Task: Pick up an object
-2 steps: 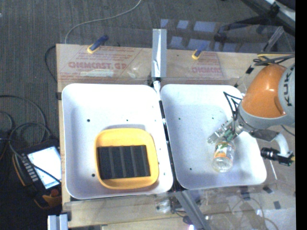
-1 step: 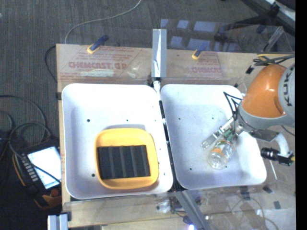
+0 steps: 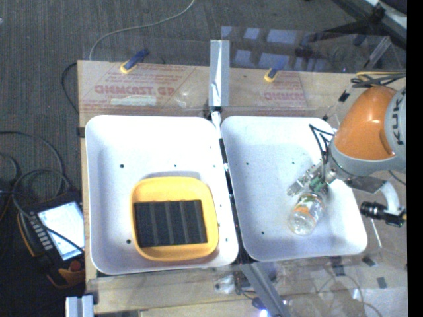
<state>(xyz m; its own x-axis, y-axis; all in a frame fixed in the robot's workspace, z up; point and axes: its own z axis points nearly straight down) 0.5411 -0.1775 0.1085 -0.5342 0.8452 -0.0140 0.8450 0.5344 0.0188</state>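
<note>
Clear plastic bottle (image 3: 306,215), lying on its side in the lower right of the frame, is the likeliest thing to pick: it rests on the floor of the right bin (image 3: 264,170), toward that bin's lower right part, with an orange patch showing through its wall. The gripper (image 3: 305,183) sits just above it in the picture, at or touching the bottle's upper end, but whether it is spread or closed cannot be told, and nothing shows the bottle caught in it.

To do this step well, I would judge that the grip should cross the bottle's round body rather than its end, since a smooth, light, clear bottle will likely roll or squirt away if pinched off-centre. Coming straight down and closing gently looks wise, then lifting slowly to check that it comes along.

Further left, the left bin (image 3: 119,144) holds a yellow tray (image 3: 175,193) with a dark ribbed inset, well apart from the work.
</note>
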